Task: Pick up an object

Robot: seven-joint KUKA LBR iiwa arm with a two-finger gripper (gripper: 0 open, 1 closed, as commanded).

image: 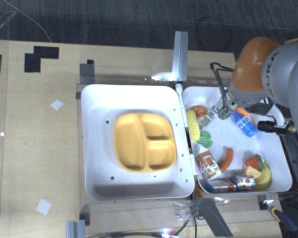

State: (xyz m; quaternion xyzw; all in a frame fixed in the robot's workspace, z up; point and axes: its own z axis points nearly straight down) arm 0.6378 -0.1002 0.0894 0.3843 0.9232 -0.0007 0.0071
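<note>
Toy food pile fills right bin

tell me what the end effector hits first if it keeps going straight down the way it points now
Probably the bare floor of the right bin, between the orange toy and the blue bottle. The end effector hangs there, but depth is unclear from this slant.

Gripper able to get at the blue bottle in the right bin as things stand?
Probably yes. The gripper hangs low in the right bin, just beside the blue bottle on its left in the camera view. The bottle lies apart from the other items, with nothing over it.
</note>
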